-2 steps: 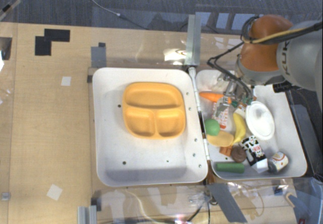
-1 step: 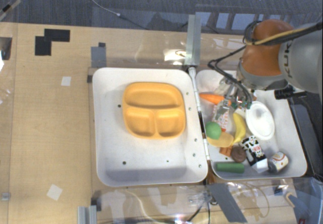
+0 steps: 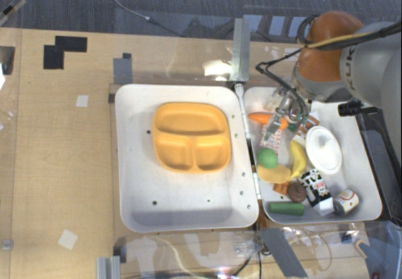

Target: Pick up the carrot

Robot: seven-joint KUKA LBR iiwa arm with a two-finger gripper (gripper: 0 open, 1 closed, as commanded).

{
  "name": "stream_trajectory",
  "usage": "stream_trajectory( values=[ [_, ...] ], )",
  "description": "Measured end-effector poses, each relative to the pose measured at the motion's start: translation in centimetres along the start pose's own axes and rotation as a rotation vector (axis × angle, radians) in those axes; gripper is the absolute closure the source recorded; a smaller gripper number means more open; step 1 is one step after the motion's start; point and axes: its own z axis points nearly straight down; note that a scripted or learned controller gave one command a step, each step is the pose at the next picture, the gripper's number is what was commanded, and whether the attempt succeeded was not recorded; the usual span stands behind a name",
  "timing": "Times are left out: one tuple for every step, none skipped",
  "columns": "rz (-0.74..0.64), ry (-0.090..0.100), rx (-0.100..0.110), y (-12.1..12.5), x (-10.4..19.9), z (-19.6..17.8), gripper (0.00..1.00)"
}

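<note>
Carrot: one small orange tapered piece lies in the right-hand shallow white bin, near its upper left corner, close to the divider between the two bins. The gripper hangs right over it, at the carrot's right end, and whether its jaws are spread or pressed together cannot be told from this slanted overhead view, nor whether the carrot sits between them.

Two bins stand side by side on the bench. The left-hand shallow white bin holds one thing, a yellow plastic divided plate with three compartments, lying about in the middle.

The right-hand bin is crowded. Counting down its left side: one round green ball-like fruit, one flat yellow lemon-shaped piece just below and touching it, one brown rounded lump, and one dark green cucumber-like stick lying along the lower edge. One yellow banana curves upright beside the green fruit. One white round bowl sits to the right of the banana. Below it are one black-and-white patterned toy and one small grey-and-white object with a yellow spot near the lower right corner; what these two are cannot be made out.

One grey arm with an orange band reaches in from the right above this bin.
</note>
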Motion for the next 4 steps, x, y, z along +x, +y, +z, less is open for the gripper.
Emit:
stream_trajectory(
  values=[
    [-0.004, -0.023, -0.006, 0.3, -0.5, -1.6, 1.0],
    [-0.125, -0.003, -0.002, 3.0, 0.8, -9.1, 1.0],
    [-0.124, 0.002, -0.001, 2.9, 0.9, -8.8, 0.0],
    [-0.172, 0.012, 0.002, -1.9, 0.8, -2.2, 0.0]
  ],
)
